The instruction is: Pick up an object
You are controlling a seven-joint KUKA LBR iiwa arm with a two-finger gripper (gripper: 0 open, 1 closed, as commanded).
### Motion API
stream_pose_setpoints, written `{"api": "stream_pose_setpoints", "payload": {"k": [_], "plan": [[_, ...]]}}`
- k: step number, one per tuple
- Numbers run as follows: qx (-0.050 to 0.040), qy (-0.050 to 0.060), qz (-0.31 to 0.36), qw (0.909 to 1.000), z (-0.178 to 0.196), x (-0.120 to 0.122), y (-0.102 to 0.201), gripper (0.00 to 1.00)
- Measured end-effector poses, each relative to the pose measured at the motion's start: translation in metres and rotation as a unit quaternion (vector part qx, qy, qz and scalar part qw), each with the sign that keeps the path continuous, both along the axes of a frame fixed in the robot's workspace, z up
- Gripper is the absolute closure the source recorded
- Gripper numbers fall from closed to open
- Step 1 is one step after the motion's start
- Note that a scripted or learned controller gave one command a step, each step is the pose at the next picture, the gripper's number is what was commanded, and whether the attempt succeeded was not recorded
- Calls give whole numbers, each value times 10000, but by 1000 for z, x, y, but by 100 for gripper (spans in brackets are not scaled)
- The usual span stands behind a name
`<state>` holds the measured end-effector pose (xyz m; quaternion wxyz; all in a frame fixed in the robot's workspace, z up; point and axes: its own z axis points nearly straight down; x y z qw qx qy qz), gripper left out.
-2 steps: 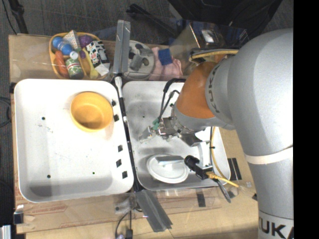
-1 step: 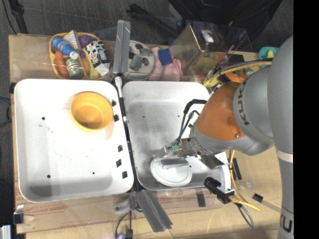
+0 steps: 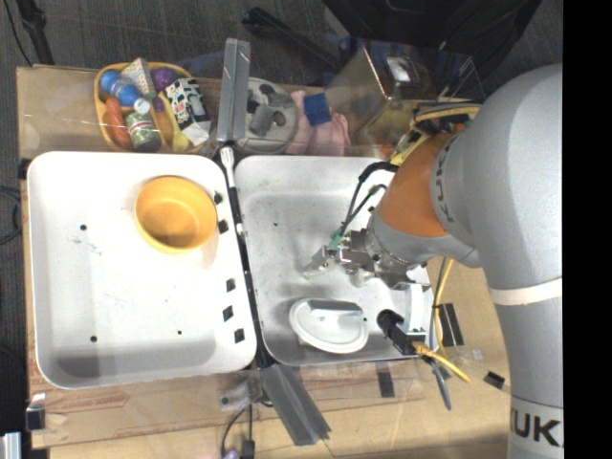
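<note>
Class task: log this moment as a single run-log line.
claw: low in right bin | white dish: right bin | yellow bowl: left bin

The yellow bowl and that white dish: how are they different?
The yellow bowl sits in the left bin, near its back; the white dish lies in the right bin, at its front. The bowl looks deep and rounded, the dish flatter. The arm's hand hangs nearer the dish. Both are round.

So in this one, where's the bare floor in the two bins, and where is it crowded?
The left bin has the most room: everything below and left of the yellow bowl is bare. In the right bin, the upper left, beside the divider, is free. Its lower right is crowded by the pincer, the arm and the white dish.
</note>
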<state>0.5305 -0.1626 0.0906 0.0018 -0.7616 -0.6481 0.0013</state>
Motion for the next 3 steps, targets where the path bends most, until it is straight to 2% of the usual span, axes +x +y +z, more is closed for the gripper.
{"api": "stream_pose_setpoints", "payload": {"k": [1,2,3], "plan": [[5,-9,745,9972,72,-9,20,0],[8,-6,1097,9940,0,-25,0,0],[8,-6,1071,9942,37,5,-14,0]]}}
